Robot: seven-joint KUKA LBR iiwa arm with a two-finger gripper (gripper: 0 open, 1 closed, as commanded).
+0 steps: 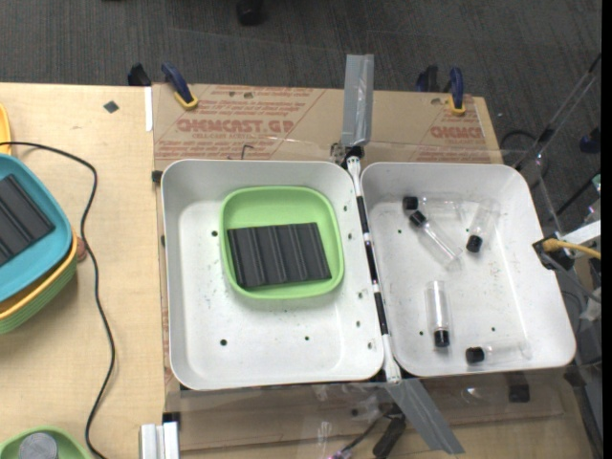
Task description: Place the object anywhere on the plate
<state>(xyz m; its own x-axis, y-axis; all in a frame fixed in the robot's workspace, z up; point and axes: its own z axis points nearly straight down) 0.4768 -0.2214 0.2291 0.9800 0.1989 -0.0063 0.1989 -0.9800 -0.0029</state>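
A green square plate (279,207) sits in the left white bin (191,285), toward its upper middle. A dark ribbed rectangular insert (278,254) lies flat on the plate. In the right white bin (535,247) lie several clear plastic vials with black caps: one (437,312) near the lower middle, one (430,234) in the upper left part, one (475,228) to its right, and a cap-ended one (478,355) near the lower edge.
Brown cardboard (287,122) lies behind the bins, held by blue-and-yellow clamps (178,84). A stack of teal and green plates (29,247) sits at the left on the wooden bench, with a black cable (96,285) running past it. A yellow-tipped part (574,247) juts in at the right edge.
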